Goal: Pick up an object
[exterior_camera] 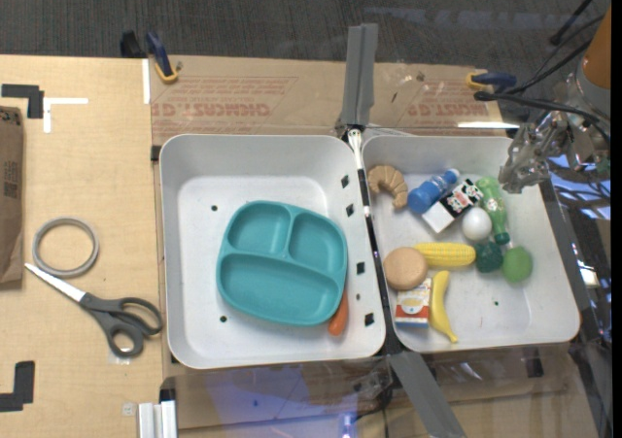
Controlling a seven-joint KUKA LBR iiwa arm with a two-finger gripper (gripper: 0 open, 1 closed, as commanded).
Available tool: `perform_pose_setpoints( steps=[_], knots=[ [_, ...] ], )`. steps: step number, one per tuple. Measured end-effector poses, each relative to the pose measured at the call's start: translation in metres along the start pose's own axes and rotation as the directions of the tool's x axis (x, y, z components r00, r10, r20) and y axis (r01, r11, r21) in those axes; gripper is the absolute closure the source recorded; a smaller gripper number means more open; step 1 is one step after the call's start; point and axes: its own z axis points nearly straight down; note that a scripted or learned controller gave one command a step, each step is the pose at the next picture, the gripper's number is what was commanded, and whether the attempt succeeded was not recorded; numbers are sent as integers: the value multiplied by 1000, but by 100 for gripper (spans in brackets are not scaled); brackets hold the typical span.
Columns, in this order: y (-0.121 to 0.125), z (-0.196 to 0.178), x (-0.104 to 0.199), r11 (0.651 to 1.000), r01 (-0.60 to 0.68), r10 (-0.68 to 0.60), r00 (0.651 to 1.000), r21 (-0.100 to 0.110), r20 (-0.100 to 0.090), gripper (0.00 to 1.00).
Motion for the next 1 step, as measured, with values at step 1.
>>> perform_pose_setpoints(
  steps=[1],
  knots=[
    [-20,149,-5,999,54,-54,999,1,1,0]
  ],
)
